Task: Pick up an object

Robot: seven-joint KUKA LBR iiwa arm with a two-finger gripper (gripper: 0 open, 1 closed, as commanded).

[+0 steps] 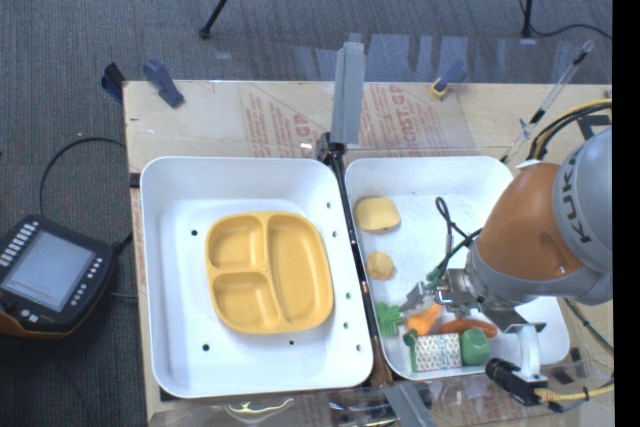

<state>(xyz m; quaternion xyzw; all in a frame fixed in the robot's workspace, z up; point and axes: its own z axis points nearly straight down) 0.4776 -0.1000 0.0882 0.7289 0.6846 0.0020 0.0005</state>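
Nearest, in the right bin (500,177), a cluster of small toys lies at the near edge: a patterned white packet (436,352), a green piece (475,347), a reddish sausage-like piece (466,326), an orange carrot (424,320) and a green leafy bit (388,318). The gripper (440,291) hangs just over the carrot, and whether its jaws are spread or pressed together I cannot tell. Nothing looks lifted, so the pick seems not yet done; closing and raising remain. Farther off lie two pale yellow pieces (377,214). In the left bin (170,215) sits a yellow divided plate (270,271)
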